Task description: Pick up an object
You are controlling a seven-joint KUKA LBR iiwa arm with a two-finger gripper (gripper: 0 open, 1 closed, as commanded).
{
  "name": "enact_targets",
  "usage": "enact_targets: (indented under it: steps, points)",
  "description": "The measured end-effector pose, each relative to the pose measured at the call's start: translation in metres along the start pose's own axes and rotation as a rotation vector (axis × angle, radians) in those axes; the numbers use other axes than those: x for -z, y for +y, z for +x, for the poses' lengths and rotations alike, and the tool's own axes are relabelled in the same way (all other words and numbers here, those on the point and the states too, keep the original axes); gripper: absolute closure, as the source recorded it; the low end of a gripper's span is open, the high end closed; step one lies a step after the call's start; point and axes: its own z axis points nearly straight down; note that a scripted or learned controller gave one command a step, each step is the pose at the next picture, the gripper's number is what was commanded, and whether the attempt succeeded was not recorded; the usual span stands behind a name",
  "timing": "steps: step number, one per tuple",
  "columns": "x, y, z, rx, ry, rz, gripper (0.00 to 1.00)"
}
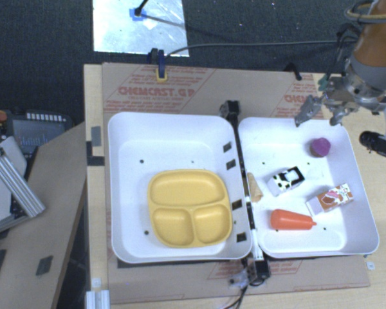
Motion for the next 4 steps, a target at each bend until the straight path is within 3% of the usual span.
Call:
enact_targets:
  steps: [1, 4]
  points:
    - [0.007, 0.002, 0.000, 0.002, -0.002, -0.011, 0.00]
    - [-0.126, 0.006, -0.012, 0.001, -0.001, -0.010, 0.00]
